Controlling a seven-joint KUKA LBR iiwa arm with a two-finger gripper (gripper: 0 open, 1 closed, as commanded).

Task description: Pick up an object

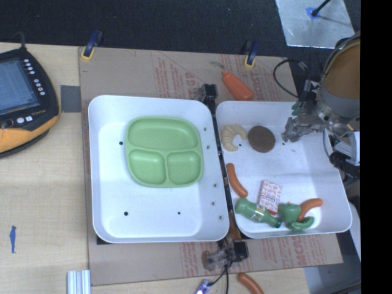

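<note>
Matt green plastic tray [164, 150] in glossy white plastic bin [104, 213].

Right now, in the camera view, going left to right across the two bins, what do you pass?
Green divided plate in the left bin → croissant → brown round cookie → gripper, above the right bin.
</note>
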